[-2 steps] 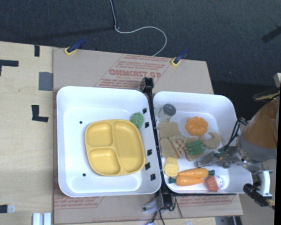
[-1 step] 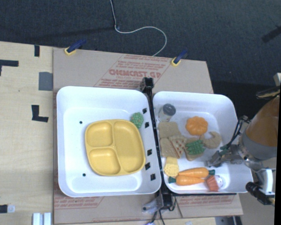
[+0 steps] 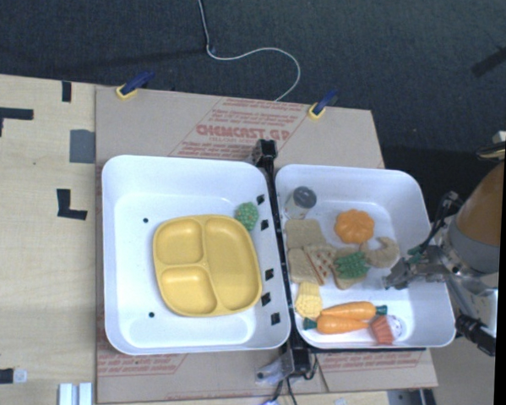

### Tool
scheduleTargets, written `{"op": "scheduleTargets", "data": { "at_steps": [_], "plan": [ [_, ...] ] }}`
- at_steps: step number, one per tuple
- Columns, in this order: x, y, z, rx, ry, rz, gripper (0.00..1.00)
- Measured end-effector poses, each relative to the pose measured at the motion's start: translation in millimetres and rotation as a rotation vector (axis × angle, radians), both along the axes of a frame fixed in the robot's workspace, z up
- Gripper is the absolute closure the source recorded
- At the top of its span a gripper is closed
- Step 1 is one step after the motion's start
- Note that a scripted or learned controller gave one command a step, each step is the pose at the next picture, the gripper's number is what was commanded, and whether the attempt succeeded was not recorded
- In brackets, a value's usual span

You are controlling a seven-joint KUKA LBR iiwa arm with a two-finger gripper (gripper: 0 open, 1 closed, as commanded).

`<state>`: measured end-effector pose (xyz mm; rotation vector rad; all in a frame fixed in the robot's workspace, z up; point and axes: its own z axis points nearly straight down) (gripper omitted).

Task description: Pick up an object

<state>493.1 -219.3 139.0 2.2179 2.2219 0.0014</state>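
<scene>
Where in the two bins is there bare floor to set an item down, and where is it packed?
Left bin: bare floor rings the yellow divided plate, widest along the far and left walls; a green piece sits at the plate's far right corner. Right bin: crowded along the divider, with bread slices, corn and carrot. Bare floor lies behind the orange pumpkin.

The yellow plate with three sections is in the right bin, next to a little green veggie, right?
Not quite. The camera view shows the yellow plate in the left bin, not the right one. The little green veggie does sit beside it, by its upper right edge.
</scene>
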Motion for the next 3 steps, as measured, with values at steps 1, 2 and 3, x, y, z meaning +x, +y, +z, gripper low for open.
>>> {"op": "scheduleTargets", "data": {
  "at_steps": [1,2,3],
  "plan": [
    [-2.1,6.9,60.0,0.000,-0.001,0.000,1.00],
    [-1.4,7.5,86.7,0.000,0.001,0.000,1.00],
    [37.2,44.7,96.3,0.002,0.001,0.005,1.00]
  ]
}}
